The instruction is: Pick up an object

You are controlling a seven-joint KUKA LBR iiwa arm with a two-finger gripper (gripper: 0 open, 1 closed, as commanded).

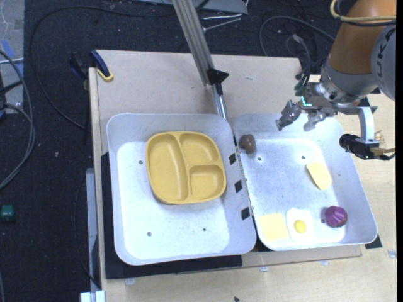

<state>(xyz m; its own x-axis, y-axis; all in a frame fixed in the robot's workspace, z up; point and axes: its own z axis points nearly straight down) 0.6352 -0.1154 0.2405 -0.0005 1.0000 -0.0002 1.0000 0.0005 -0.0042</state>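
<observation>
My gripper [300,121] hangs above the far edge of the right bin [352,168], fingers spread apart and nothing between them. A small brown round object [247,143] lies in the bin's far left corner, left of and below the gripper. A pale yellow oblong piece [319,175] rests mid-right in the bin. Along the near edge lie a yellow square slice [273,226], a fried egg toy [299,224] and a purple round object [335,216].
The left bin [126,231] holds a yellow divided plate [186,167]. A metal pole [195,33] slants from the top down to the gap between the bins. Black clips [239,184] sit along the seam between bins. Cables lie on the dark floor around the bench.
</observation>
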